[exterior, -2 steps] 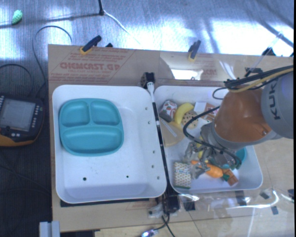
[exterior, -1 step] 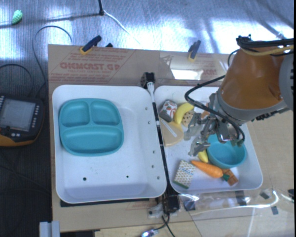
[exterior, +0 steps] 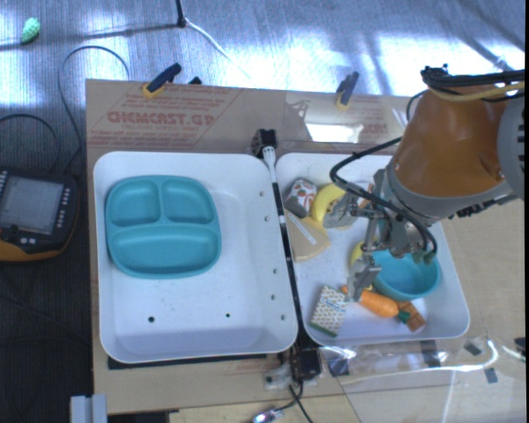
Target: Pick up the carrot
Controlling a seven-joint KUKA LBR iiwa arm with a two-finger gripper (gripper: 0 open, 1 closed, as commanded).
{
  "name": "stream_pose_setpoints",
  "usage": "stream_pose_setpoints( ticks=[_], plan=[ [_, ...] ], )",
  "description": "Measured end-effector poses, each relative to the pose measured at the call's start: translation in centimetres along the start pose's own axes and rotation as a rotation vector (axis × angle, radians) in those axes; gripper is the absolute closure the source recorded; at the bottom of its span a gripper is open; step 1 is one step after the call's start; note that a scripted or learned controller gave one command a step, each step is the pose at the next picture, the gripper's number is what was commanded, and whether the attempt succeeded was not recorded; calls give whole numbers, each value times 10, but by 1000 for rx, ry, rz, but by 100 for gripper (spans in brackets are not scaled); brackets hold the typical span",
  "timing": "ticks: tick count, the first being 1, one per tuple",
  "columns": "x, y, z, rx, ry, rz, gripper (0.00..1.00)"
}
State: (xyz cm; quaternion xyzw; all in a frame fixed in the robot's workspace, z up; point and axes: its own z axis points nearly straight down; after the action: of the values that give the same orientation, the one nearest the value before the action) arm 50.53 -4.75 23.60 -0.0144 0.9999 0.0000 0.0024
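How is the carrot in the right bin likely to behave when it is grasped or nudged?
The carrot looks like a smooth, rigid toy, so it would probably keep its shape but could slip. Its rounded, tapered body lies flat, so a nudge may roll it. It lies close beside the blue bowl, leaving the tool little room.

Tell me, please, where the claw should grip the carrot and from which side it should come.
Probably the middle of the carrot, from above. It lies flat and tilted in the right bin, between the blue bowl and a small packet, so close across its narrow width.
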Motion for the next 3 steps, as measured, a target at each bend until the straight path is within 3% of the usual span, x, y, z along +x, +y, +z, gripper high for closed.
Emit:
stream_pose_setpoints(
  ticks=[1, 2, 3],
  plan=[
    [19, -49, 88, -1, 10, -142, 0],
    [15, -63, 140, 1, -2, -207, 0],
    [13, -61, 146, 7, -10, -270, 0]
  ],
)
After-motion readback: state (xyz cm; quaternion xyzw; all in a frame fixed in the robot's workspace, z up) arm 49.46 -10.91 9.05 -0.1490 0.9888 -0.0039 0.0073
